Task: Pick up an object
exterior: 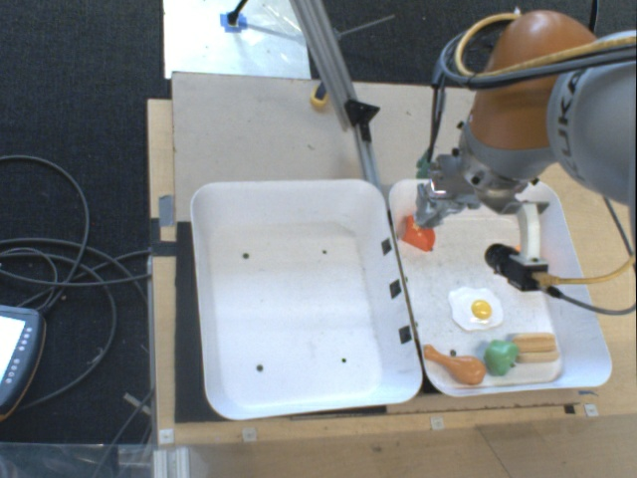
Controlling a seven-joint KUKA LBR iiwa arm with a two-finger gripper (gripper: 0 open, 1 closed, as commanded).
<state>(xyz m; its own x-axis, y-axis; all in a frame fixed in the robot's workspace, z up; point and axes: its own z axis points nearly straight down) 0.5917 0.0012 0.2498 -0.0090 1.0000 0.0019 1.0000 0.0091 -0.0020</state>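
1. Presently, the task object nearest the pincer is a red-orange piece (419,235). It lies on the floor of the right bin (575,267), near that bin's left wall and toward its far end.
2. The pincer (430,213) is positioned directly above the red-orange piece, at its far edge. Whether it is released or clenched cannot be told, and contact with the piece cannot be confirmed.
3. The arm (542,83) enters from the right side of the desk. Its orange band sits over the far right corner of the right bin.
4. A fried-egg toy (476,310) lies near the middle of the right bin, well apart from the red-orange piece.
5. Three further items sit along the near edge of the right bin:
   - an orange drumstick toy (456,364) at the near left corner;
   - a green toy (500,355) just beside it;
   - a hot-dog toy (534,347), apparently touching the green toy on its right.
6. A black cable connector (513,265) hangs over the right half of the right bin.
7. The left bin (211,267) adjoins the right bin; black clips (394,288) sit along the shared edge.
8. A desk (259,127) carries both bins.
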